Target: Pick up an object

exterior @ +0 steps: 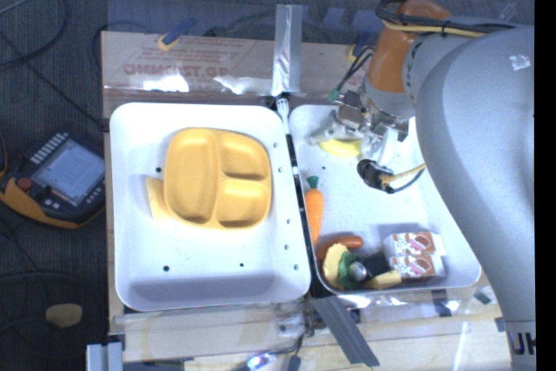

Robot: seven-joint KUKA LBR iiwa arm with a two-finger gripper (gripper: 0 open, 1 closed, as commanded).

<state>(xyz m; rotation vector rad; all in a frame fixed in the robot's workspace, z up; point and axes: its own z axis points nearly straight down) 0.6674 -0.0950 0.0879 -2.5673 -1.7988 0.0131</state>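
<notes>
My gripper (350, 128) hangs low over the far end of the right bin (434, 208), just above a pale yellow object (340, 149) that it partly hides. An orange carrot (314, 206) lies along the bin's left wall. At the bin's near end sit a red sausage (341, 242), a green and yellow toy piece (349, 267), and a small carton printed with red fruit (415, 255). I see nothing held in the gripper.
The left bin (139, 274) holds a yellow divided plate (215, 176). A black cable loop (375, 175) hangs below the wrist. The grey arm (486, 152) covers the right bin's right side. A handheld pendant (56, 180) lies on the floor at left.
</notes>
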